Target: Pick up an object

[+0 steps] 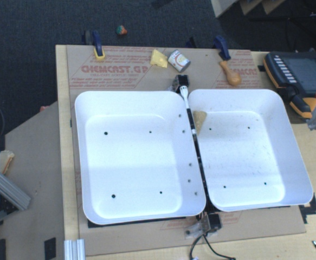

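My surface and what lies on it

My surface (65,145) carries a brown board (125,69) with two white bins, left (133,150) and right (250,145), touching side by side. Behind them lie a yellow wedge (158,58), a small white box (179,60) just beside it, and a wooden-handled tool (230,73).

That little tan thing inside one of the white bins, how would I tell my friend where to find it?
Start at the right white bin. Look at its upper left corner, beside the dark strip between the two bins. The tan piece lies there against the bin's wall. The yellow wedge and the wooden-handled tool lie outside, on the board.
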